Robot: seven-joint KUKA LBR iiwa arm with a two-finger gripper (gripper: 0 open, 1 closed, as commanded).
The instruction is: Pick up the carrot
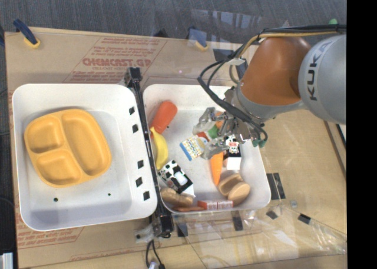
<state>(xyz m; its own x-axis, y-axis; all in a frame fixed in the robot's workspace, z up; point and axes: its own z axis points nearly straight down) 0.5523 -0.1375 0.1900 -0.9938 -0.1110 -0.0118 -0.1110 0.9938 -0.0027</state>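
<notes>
- Two shallow white bins side by side on a brown cardboard-covered bench [88,56]: left white bin [23,203] and right white bin [259,188], split by a black divider strip [141,138]
- In the left bin, a yellow three-compartment plastic tray [66,146], lying flat, well apart from everything else
- In the right bin, a small orange tapered carrot [216,168] near the middle, thick end up toward the gripper, tip pointing toward the near wall
- Touching or almost touching the carrot's lower right: a round tan bread-like piece [234,189]
- Just left of the carrot's top: a small blue-and-white printed packet [191,148]
- Just right of the carrot's top: a small white-and-black box with a red patch [233,151], close against it
- Farther left, along the divider: an orange-red rounded cylinder [164,115] lying at a slant, a yellow banana [159,149] below it, and a black-and-white patterned block [175,176] below that
- Along the near wall: a brown sausage-like piece [175,199] and a thin red-and-white strip [215,205]
- Grey arm with a broad orange band [271,73] reaching in from the right, black cables looping over it
- Two-finger gripper [219,132] low in the right bin, directly above the carrot's thick end, crowded by packet and box
- Cannot tell whether spread or pressed together: tips lost in clutter and glare; nothing visibly pinched between them, contact with the carrot unclear
</notes>
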